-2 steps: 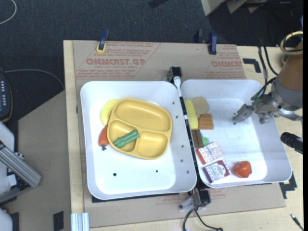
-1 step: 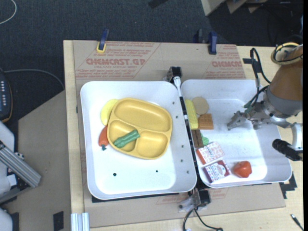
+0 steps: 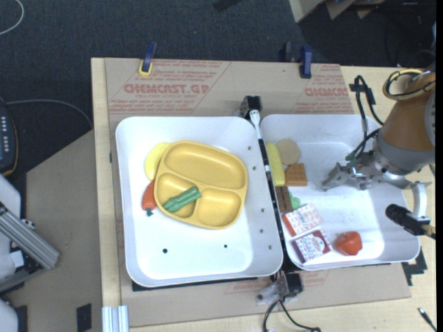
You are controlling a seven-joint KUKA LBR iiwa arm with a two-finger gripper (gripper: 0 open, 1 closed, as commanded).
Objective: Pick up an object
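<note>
While gripper (image 3: pixel 337 177) hovers apart, corn (image 3: pixel 275 164) lies lengthwise along bin wall (image 3: pixel 271 206)

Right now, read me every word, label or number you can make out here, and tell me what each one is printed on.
"CHEMCAST GP": red print on the brown board behind the left bin.
"CHEMCAST", partly cut off: the same red print behind the right bin.
Two red and white packets: print too small to read.

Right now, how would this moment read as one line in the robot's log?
task: pick up an object | pincer: over right bin, holding nothing | nearest: brown block | left bin: yellow tray
</note>
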